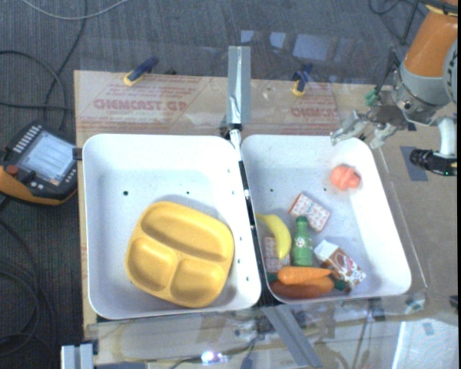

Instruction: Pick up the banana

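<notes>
The gripper (359, 131) hangs over the right bin's (384, 206) far rim, its jaws spread wide and holding nothing. Well apart from it, one banana (278, 234), yellow and curved, lies by that bin's left wall. Nearby are one green bottle (302, 241), one carrot (304, 275) and one orange-pink lump (345, 177). One yellow divided tray (180, 253) sits in the left bin (107, 167).

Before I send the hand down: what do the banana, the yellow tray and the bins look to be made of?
The banana looks like smooth moulded plastic, a toy: even yellow, faint sheen. The yellow tray seems matte plastic too, with soft-edged moulded compartments. Both white bins look like thin formed plastic, slightly glossy, with rounded corners; I can't rule out coated metal.
</notes>
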You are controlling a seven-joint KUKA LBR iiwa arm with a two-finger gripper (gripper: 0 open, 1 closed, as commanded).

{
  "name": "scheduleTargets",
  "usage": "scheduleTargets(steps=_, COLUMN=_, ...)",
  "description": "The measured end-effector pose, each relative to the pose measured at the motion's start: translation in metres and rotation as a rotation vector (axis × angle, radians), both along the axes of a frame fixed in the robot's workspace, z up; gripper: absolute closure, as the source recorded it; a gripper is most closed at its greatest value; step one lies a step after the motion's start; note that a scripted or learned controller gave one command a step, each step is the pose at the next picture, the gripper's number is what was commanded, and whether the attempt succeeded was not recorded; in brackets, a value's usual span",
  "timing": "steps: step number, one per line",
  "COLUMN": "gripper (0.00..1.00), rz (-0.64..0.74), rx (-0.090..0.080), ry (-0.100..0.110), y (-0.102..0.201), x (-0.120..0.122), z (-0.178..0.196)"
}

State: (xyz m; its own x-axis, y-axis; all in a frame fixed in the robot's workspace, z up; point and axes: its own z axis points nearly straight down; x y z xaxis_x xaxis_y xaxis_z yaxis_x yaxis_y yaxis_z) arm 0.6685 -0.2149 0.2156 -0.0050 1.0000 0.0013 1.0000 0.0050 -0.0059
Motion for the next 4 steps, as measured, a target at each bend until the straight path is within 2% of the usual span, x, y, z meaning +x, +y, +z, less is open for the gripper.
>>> scheduleTargets(steps=1, gripper=0.0, rz=0.126, rx=-0.004, ry=-0.004, y=0.104, x=0.0, z=-0.125)
scheduleTargets(steps=2, gripper=0.0, rz=0.429, rx=-0.007, ry=-0.02, y=0.104, x=-0.054, z=-0.125)
scheduleTargets(steps=3, gripper=0.0, rz=0.613, rx=-0.002, ry=-0.009, y=0.115, x=-0.086, z=-0.122)
scheduleTargets(steps=4, gripper=0.0, rz=0.79, rx=-0.015, ry=-0.031, y=0.114, x=-0.132, z=-0.124)
